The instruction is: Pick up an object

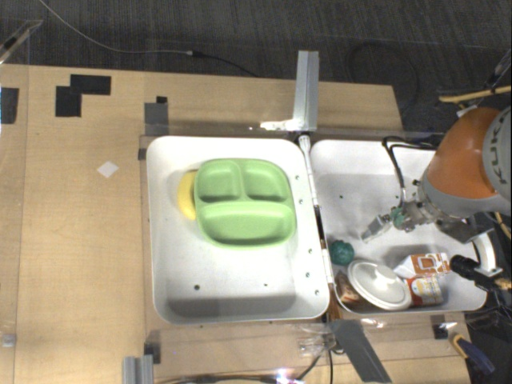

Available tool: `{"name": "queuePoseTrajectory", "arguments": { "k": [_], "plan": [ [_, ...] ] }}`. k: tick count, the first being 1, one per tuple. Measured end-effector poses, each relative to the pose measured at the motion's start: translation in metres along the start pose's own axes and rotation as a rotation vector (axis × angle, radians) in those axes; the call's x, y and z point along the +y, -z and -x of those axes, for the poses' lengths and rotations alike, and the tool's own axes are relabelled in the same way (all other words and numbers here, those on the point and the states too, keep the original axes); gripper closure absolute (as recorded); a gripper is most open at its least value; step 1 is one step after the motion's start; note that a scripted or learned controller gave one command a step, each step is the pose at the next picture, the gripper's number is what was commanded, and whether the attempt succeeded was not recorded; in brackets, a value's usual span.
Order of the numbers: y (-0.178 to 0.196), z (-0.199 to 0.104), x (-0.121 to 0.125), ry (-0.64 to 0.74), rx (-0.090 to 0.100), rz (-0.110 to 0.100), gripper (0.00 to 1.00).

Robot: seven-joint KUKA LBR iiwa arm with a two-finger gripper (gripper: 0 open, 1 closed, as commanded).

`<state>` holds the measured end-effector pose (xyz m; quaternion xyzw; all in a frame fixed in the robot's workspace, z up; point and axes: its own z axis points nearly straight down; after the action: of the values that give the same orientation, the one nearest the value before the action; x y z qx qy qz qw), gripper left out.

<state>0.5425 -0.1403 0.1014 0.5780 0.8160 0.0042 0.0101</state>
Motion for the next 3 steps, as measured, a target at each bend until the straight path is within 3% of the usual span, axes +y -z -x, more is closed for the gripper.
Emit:
{"name": "queuePoseTrajectory", "arguments": {
  "k": [1,2,3],
  "plan": [
    [0.004,-0.031,0.013,0.381,0.008,-0.010,0.00],
    [-0.016,0.005,0.114,0.572,0.010,-0.008,0.00],
    [-0.002,0.006,0.118,0.575,0.001,0.001,1.00]
  ]
}}
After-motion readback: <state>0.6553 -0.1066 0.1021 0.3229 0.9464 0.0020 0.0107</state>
